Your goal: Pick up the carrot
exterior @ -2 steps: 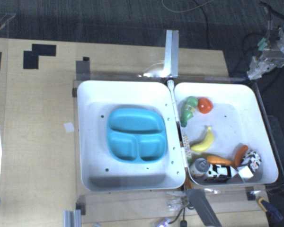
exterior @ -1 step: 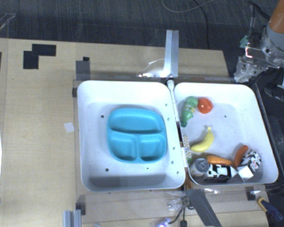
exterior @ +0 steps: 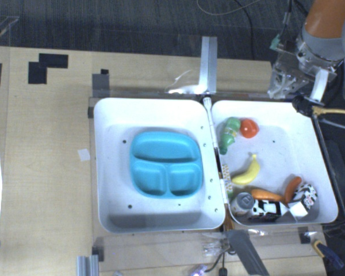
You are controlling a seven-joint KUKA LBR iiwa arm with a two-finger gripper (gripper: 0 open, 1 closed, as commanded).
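Lowest in the frame, along the right bin's point(exterior: 325, 171) bottom edge, we see the carrot point(exterior: 267, 195) lying beside a black-and-white toy point(exterior: 265, 209). A banana point(exterior: 247, 172) sits just above, a tomato point(exterior: 249, 128) higher. At upper right, the claw point(exterior: 299, 85) hangs beyond the bin's corner; we cannot tell its state. A blue tray point(exterior: 164, 163) fills the left bin point(exterior: 112, 131).

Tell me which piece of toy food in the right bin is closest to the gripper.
The red tomato, at the bin's far side beside the green vegetable; the banana and carrot lie farther from the gripper.
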